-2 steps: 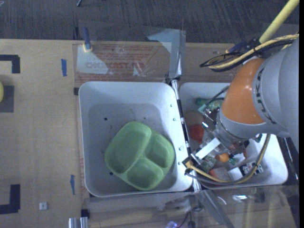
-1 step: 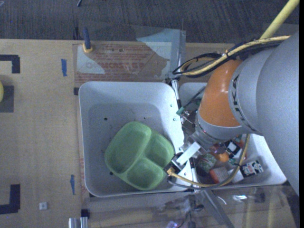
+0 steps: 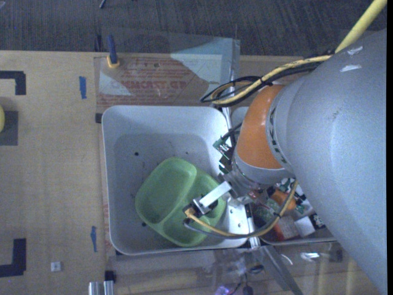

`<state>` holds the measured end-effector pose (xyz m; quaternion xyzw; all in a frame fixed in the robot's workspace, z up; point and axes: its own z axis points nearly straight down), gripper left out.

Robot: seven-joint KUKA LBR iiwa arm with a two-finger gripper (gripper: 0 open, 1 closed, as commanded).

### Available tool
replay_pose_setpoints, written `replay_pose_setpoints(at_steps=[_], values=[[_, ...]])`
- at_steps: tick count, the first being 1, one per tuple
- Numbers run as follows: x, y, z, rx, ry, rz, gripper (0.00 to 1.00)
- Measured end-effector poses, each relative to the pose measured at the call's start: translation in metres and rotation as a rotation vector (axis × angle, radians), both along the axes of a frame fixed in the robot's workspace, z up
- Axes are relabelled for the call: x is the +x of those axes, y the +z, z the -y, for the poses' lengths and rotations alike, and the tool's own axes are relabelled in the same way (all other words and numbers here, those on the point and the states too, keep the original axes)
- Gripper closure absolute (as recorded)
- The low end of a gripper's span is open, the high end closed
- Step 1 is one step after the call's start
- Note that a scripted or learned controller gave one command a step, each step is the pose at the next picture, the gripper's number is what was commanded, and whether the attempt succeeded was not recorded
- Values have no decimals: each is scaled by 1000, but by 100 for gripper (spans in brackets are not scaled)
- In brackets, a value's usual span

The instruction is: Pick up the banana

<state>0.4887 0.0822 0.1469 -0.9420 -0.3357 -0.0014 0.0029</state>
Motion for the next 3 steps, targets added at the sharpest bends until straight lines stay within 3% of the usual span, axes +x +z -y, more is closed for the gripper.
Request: replay_pose_setpoints(at_steps=[1, 2, 3], values=[[16, -56, -59, -5, -236, 7, 100], [-6, 74, -143, -5, -366, -2, 100], [-11, 32, -143, -8, -172, -9, 100]])
